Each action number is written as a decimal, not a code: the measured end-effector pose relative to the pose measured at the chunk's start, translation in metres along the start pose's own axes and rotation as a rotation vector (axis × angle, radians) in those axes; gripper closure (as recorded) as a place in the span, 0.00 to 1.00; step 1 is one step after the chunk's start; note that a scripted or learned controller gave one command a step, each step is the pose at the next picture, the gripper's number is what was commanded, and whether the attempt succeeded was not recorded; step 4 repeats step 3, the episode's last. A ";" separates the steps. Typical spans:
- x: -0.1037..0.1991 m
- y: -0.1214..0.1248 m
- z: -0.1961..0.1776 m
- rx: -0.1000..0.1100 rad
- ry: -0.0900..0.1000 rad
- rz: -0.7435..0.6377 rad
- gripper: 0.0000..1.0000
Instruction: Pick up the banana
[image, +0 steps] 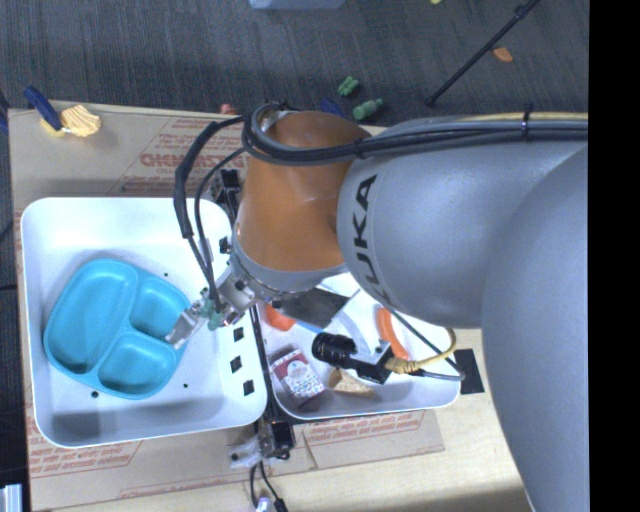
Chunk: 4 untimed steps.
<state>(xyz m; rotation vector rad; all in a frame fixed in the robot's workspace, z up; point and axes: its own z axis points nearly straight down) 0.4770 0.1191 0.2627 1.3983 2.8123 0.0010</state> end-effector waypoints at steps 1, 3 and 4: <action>0.036 0.026 -0.027 0.003 0.000 0.160 0.00; 0.037 0.027 -0.047 0.008 0.002 0.146 1.00; 0.037 0.027 -0.047 0.008 0.002 0.146 1.00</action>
